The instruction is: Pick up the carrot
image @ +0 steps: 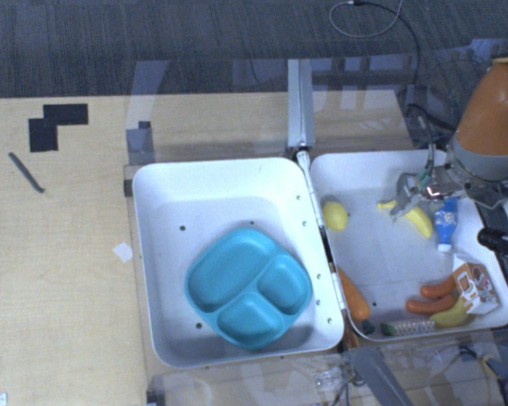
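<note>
In the right bin (499,314), along its near wall, lie several toy foods close together: an orange sausage-like piece (427,305), a second one (438,289) just above it, a yellow banana (451,315), and a small printed carton (474,285) that touches them on the right. The carrot (354,297) lies in the near left corner of this bin, against the divider wall between the two bins. Its long axis runs almost along this wall, from far-left to near-right, a little tilted; the thicker rounded end points to the near side (which end is the tip is hard to tell).

In the left bin (155,276) sits a blue divided plate (248,286), turned at an angle.

Farther back in the right bin are a yellow lemon (335,214) near the divider, a yellow piece (420,221), and a small blue-and-white bottle (446,223). The gripper (408,196) hangs over the yellow piece, well apart from the carrot. Whether its jaws are open or closed, I cannot tell.
</note>
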Robot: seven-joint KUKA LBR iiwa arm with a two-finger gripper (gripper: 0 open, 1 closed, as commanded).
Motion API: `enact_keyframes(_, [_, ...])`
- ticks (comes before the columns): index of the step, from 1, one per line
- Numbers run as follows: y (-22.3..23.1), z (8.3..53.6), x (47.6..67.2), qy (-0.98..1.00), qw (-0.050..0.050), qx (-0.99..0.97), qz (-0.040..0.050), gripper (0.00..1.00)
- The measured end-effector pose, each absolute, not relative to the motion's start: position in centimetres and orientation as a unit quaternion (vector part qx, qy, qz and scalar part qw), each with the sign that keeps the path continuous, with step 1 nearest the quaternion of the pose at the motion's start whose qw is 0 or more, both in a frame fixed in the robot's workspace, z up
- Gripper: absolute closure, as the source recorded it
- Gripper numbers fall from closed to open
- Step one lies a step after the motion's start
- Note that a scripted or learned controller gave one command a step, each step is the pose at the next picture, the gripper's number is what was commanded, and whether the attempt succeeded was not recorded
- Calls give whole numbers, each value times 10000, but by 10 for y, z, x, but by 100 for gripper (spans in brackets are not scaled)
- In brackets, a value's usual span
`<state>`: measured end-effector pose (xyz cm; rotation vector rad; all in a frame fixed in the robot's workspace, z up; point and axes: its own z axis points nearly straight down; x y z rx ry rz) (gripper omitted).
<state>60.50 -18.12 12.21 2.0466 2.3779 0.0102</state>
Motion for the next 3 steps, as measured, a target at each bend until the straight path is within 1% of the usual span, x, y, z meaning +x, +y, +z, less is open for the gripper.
enact_keyframes(1, [-163,90,550,6989,42,7152,64,0])
enact_keyframes(2, [-105,247,496,5932,22,8050,21,0])
enact_keyframes(3, [-62,184,488,6049,8,7963,9,0])
